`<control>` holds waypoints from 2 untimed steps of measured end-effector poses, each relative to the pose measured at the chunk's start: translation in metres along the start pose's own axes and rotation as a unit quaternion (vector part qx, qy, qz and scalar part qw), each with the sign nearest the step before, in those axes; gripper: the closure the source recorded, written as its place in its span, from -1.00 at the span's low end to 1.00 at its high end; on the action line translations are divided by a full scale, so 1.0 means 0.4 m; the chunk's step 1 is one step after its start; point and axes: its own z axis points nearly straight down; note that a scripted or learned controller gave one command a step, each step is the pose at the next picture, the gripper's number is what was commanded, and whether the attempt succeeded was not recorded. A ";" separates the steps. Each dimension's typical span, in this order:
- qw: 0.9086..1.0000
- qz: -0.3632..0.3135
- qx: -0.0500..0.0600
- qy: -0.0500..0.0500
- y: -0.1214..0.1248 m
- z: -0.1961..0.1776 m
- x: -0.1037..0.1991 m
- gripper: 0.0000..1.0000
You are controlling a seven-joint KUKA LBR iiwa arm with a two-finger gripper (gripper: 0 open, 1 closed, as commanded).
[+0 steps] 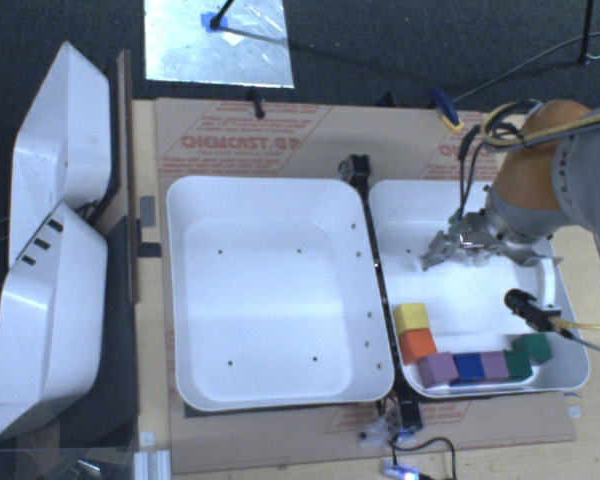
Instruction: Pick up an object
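1. You are at the approach step: the arm [555,173] reaches in over the right bin [412,203], and the gripper [450,250] hangs above that bin's bare floor toward its far edge, with nothing between its fingers; whether they stand spread or closed you cannot tell from this slanted view
2. The left bin [270,193] offers you nothing to pick
3. The right bin holds every candidate, all crowded along its near edge: a yellow block [412,317] with an orange block [417,344] touching it on the near side, then a row along the near wall of a purple block [437,368], a blue block [469,366], a pink block [494,365] and a green block [525,353] toward the near right corner
4. Your next move, as I judge it, calls for carrying the gripper toward the near edge and descending on one block; the yellow looks least hemmed in, while the row pressed against the wall leaves little finger room
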 end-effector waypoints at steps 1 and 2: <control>1.000 0.000 -0.002 0.000 0.001 0.017 0.000 -1.00; 1.000 0.000 -0.003 -0.001 0.002 -0.011 0.000 1.00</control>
